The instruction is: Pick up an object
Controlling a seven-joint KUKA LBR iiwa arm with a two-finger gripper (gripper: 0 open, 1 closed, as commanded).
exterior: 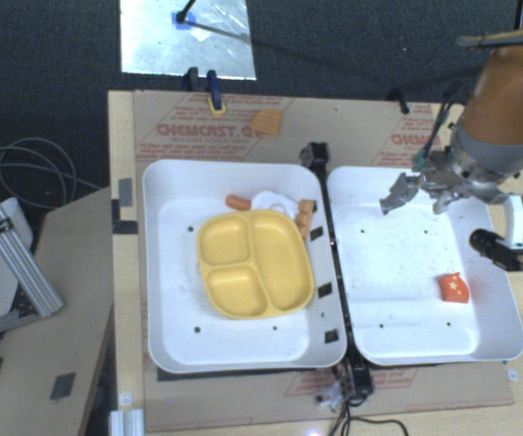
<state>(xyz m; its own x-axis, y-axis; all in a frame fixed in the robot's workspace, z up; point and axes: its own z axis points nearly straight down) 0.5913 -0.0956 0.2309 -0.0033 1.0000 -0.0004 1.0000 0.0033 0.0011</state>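
Observation:
A small orange-red block (pixel 453 287) lies in the right bin (pixel 398 334), near its right wall. My gripper (pixel 419 198) hangs over the back part of that bin, up and to the left of the block, with its two fingers spread apart and nothing between them. In the left bin (pixel 171 334) a yellow three-compartment plate (pixel 254 263) lies flat. Behind it are a small orange sausage-shaped piece (pixel 238 203), a white cup-like piece (pixel 273 203) and a tan peg (pixel 305 214).
The two bins meet at a black-clipped seam (pixel 332 271). A sheet of foil (pixel 187 24) lies beyond the bench at the back. A tan scrap (pixel 266 122) and a blue-yellow clamp (pixel 212 92) sit on the cardboard behind the left bin.

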